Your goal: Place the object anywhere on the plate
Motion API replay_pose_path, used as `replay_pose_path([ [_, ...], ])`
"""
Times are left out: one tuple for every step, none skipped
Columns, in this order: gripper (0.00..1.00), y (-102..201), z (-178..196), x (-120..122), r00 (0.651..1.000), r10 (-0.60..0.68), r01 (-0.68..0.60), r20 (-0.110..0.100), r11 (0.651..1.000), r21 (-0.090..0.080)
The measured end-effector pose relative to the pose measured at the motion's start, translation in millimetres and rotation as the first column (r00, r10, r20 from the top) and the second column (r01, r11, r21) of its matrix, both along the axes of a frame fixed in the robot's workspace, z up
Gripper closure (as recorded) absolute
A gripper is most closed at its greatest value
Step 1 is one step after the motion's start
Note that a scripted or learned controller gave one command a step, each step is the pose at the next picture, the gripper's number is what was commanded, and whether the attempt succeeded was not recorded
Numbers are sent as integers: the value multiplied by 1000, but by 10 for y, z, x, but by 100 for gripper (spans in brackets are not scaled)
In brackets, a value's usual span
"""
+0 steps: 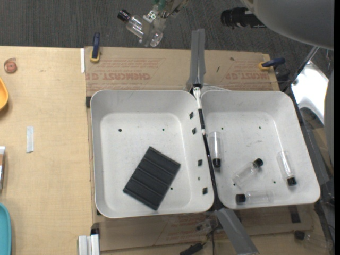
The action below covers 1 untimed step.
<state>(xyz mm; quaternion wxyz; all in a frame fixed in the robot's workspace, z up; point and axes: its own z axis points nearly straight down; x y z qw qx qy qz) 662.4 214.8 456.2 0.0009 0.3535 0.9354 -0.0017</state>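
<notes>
Clear vial with a black cap (139, 26), held aloft beyond the bins' far edge, tilted, cap toward upper left, clamped between the fingers of the gripper (157, 16). Dark ribbed rectangular plate (152, 177), lay flat and skewed on the floor of the left bin (106, 110), toward its near side, well apart from the vial.

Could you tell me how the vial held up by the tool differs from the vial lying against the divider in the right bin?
The held vial hangs tilted in the tool, above the bench's far edge; the divider vial lies flat in the right bin. The held vial's cap points left, the divider vial's toward the camera. Both are clear with black caps.
</notes>
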Motion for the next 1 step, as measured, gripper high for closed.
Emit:
replay_pose_path([
  [100, -1, 73, 11, 1000, 0, 0, -1, 1000, -1],
])
